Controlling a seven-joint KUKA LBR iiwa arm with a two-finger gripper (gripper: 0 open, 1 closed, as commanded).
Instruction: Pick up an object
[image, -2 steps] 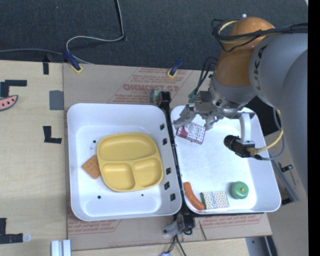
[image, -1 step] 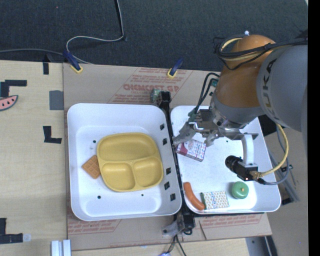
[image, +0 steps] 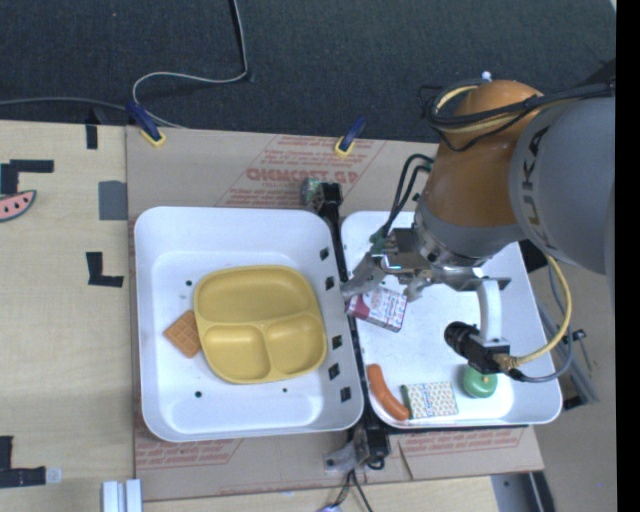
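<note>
arm (image: 500, 190) hides much of the right bin (image: 530, 400); hand (image: 385, 285) over pink packet (image: 383, 310), grip unclear

Partial "KUKA" lettering on the grey arm (image: 570, 190)

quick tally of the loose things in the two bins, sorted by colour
yellow: 1, divided plate
orange: 2, waffle piece, carrot-like stick
pink/white: 1, packet
green: 1, round piece
multicoloured: 1, speckled block
total: 6
</note>
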